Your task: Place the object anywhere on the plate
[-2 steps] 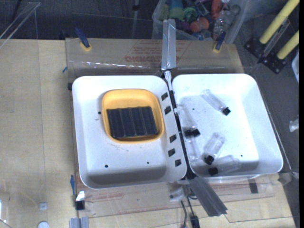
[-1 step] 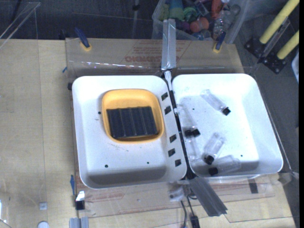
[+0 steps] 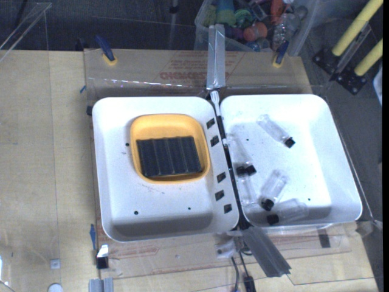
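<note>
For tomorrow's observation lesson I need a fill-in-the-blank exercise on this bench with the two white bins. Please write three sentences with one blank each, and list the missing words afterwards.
1. The yellow plate lies in the ______ bin as the camera sees it.
2. The dark ribbed block rests on the ______.
3. The clear vials with black caps lie in the ______ bin as the camera sees it.

Missing words: left; plate; right
</note>
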Tool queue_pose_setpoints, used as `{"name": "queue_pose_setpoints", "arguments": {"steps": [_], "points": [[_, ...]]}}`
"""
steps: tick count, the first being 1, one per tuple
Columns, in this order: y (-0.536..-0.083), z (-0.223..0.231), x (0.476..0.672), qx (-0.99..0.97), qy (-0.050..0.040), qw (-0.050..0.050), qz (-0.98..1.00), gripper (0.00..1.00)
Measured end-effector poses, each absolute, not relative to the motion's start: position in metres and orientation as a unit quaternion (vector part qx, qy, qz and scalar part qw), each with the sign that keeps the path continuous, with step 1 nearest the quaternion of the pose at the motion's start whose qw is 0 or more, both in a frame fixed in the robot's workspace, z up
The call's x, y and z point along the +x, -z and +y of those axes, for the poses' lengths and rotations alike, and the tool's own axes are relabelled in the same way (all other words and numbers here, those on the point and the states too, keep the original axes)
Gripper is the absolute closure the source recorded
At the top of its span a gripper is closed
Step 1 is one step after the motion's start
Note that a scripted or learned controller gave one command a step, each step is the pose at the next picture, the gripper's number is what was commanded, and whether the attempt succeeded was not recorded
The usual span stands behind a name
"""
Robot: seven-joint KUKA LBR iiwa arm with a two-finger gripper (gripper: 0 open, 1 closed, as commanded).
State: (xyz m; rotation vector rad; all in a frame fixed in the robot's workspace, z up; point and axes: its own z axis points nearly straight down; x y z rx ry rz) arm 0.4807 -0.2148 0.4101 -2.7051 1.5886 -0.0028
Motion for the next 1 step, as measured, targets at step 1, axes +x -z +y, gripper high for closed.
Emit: {"name": "queue_pose_setpoints", "arguments": {"steps": [1], "points": [[-0.3732,-0.2058,0.4807,-0.941,-0.0003,0.002,0.338,0.00]]}}
